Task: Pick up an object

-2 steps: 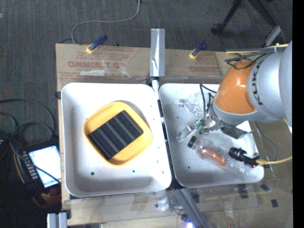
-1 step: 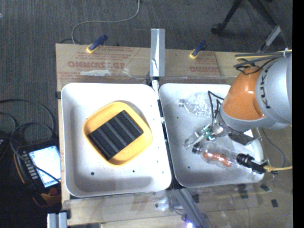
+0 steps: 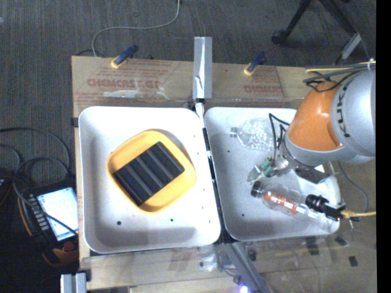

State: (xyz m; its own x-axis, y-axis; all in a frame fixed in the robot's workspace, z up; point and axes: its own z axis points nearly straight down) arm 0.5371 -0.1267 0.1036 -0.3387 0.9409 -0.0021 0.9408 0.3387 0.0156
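Reaching into the right bin (image 3: 244, 221), I have the arm (image 3: 342, 124) low over its middle; the claw (image 3: 273, 165) sits just above the bottle (image 3: 282, 201), which lies on the bin floor. Whether the claw is parted I cannot tell. Next: descend squarely onto the bottle, then close.
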